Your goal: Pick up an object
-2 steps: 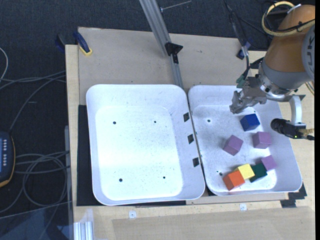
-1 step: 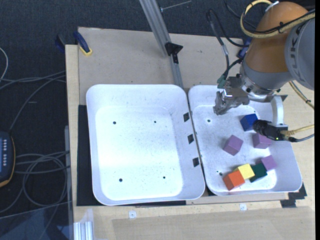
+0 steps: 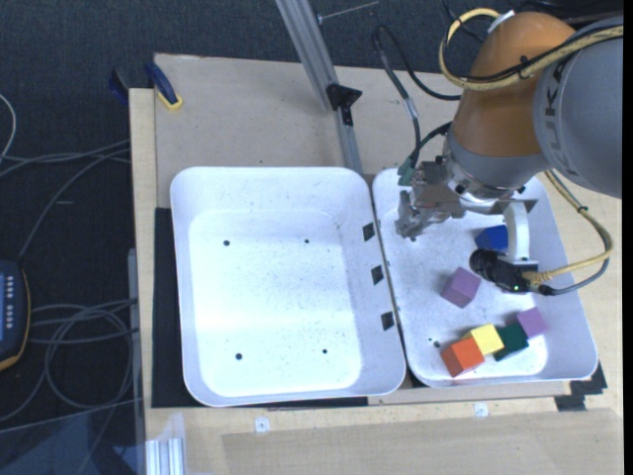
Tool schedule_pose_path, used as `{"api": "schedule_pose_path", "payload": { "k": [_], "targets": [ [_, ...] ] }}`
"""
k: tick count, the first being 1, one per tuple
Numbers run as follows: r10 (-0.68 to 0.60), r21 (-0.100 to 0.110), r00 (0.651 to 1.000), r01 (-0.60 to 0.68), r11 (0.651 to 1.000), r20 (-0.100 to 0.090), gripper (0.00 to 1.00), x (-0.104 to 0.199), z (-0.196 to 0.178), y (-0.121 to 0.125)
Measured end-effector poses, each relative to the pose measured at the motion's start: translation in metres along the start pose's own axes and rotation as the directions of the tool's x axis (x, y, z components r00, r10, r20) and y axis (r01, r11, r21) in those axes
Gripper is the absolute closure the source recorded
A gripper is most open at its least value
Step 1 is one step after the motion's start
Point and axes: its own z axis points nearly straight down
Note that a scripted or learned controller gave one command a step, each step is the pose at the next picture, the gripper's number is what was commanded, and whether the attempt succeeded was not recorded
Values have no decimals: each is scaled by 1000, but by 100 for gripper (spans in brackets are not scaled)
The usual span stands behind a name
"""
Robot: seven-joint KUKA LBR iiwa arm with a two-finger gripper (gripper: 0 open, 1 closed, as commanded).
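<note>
My gripper [image 3: 410, 228] hangs over the back left part of the right bin [image 3: 420, 295], pointing down, with nothing visible between its fingers. A purple cube [image 3: 460, 287] lies in front of it and to its right. A blue block [image 3: 492, 237] sits partly hidden behind the arm's wrist. Near the bin's front edge an orange block [image 3: 461, 355], a yellow block [image 3: 486, 340], a dark green block [image 3: 511, 337] and a small lilac block [image 3: 531, 321] stand in a row.
The left bin [image 3: 198, 265] stands beside the right one, with black clips [image 3: 377, 274] along the shared rim. A metal pole [image 3: 316, 57] slants up behind the bins. Cables loop off the arm at the right.
</note>
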Motion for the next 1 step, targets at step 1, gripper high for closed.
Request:
{"api": "schedule_pose_path", "payload": {
  "k": [1],
  "targets": [
    [-1, 1, 1000, 1, 1000, -1, 100, 63, 1, -13]
  ]
}}
